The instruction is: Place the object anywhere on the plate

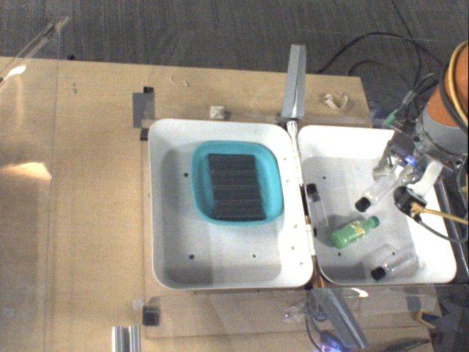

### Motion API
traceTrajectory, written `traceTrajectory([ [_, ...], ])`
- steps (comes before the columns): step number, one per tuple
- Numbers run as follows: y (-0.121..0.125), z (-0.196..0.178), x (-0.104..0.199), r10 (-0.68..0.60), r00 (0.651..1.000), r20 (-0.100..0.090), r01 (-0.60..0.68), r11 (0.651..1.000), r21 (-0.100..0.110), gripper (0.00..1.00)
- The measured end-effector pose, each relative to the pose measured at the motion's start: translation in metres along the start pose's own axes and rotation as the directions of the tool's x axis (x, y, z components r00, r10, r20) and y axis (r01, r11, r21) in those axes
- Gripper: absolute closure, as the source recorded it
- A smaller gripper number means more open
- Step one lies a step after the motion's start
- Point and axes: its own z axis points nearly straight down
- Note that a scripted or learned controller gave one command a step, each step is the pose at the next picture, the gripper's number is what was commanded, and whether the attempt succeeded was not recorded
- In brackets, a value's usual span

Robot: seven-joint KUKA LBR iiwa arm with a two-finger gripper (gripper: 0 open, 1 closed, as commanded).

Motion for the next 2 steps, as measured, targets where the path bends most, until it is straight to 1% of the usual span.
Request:
traceTrajectory([
  [1,-0.043,0.033,0.025,-0.090,0.996,-0.001,0.090,0.996,0.001,1.00],
  [2,-0.042,0.022,0.026,-0.093,0.996,-0.004,0.093,0.996,-0.003,1.00],
])
